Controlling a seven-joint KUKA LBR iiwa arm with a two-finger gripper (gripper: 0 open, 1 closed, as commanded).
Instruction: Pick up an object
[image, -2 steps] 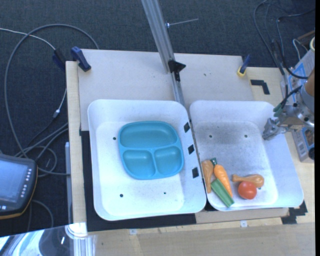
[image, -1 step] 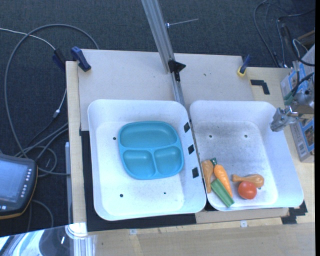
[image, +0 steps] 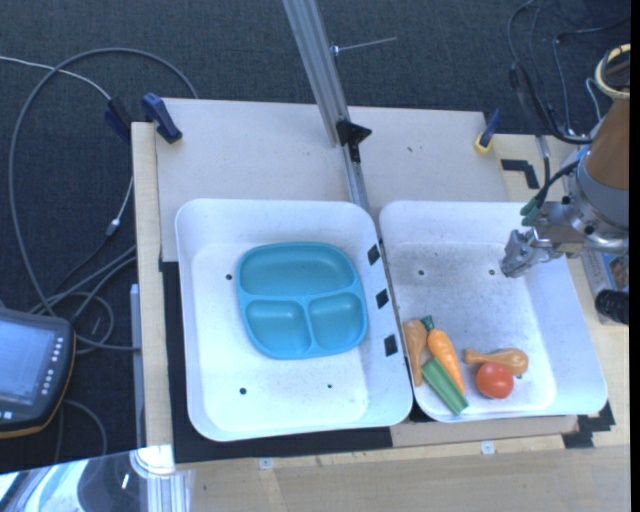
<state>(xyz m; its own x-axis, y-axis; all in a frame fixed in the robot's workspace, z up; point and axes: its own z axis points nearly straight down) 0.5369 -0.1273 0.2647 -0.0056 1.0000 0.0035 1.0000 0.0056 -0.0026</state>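
The right bin (image: 470, 240) holds toy food along its front edge: an orange carrot (image: 445, 358), a pale orange piece (image: 414, 348) beside it, a green piece (image: 443, 387), a red tomato (image: 494, 380) and a tan drumstick-like piece (image: 500, 358). My gripper (image: 514, 254) hangs over the back right part of that bin, well behind the food. Nothing shows between or under its tips.
The left bin (image: 210, 290) holds a blue divided plate (image: 300, 298). A metal pole (image: 322, 70) slants across the bench above the seam between the bins. Blue clamps (image: 160, 116) sit at the bench's back corners. Cables and a tablet (image: 30, 370) lie left.
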